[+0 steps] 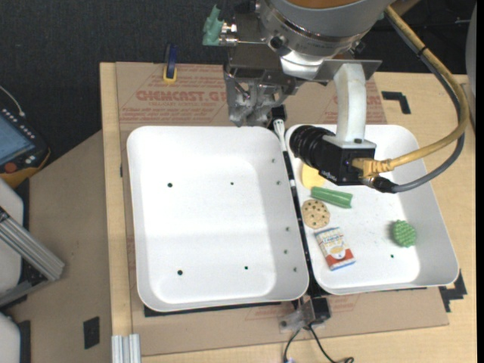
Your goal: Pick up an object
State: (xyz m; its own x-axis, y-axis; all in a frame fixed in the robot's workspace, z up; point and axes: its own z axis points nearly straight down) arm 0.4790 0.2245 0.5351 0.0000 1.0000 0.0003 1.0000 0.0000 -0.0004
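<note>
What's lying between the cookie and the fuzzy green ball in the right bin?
In the camera view, nothing: bare white bin floor separates the cookie from the green ball. The small carton sits lower, below that line.

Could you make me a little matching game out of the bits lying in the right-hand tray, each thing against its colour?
Things:
1. cookie
2. stick
3. small box
4. bumpy ball

Colours and looks:
A. red and white, with a picture on it
B. long and green
C. round and green
D. tan with dark specks

Pairs: 1-D, 2-B, 3-A, 4-C
</note>
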